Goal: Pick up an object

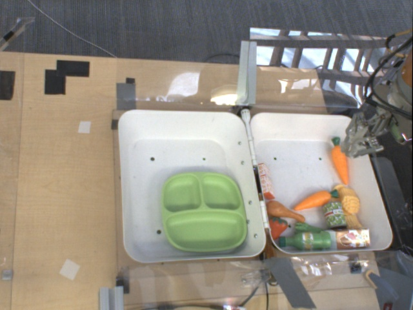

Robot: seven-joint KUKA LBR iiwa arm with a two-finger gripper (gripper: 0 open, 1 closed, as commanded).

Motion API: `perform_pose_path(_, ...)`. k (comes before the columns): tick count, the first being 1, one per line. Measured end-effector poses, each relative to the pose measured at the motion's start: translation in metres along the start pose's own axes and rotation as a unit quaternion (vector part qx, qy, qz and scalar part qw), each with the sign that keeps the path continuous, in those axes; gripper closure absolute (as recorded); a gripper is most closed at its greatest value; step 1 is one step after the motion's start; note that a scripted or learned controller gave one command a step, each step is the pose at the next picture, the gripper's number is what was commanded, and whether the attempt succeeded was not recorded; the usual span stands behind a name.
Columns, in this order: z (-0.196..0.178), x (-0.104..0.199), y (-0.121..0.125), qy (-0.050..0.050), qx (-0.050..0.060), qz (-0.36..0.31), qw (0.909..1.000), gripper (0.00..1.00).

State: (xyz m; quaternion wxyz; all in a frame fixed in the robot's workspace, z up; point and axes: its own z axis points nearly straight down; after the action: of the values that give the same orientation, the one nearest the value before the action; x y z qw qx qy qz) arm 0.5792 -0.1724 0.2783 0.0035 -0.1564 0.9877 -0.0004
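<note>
The right bin [303, 141] holds several toy foods. An orange carrot [340, 163] lies near its right wall, and a second carrot [313, 200] lies slanted lower down. A yellow corn cob [349, 201], a small green can [334, 215], a green bottle [313, 240] and a red-and-white packet [353, 238] crowd the front right corner. A brown drumstick [284, 210] and a red piece [277, 227] sit by the divider. My gripper [360, 139] hangs over the bin's right edge, just up and right of the first carrot, with nothing visibly in it.
The left bin [148, 147] holds a green divided plate [204, 210] toward its front. A thin red-and-white wrapper [264, 181] lies along the divider between the bins. A metal frame [310, 50] stands behind the right bin. The back half of the right bin is bare.
</note>
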Motion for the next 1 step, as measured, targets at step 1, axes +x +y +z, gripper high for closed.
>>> perform_pose_path(1,-0.0149,-0.0034,0.0001,-0.006,0.003,-0.002,1.0,1.0)
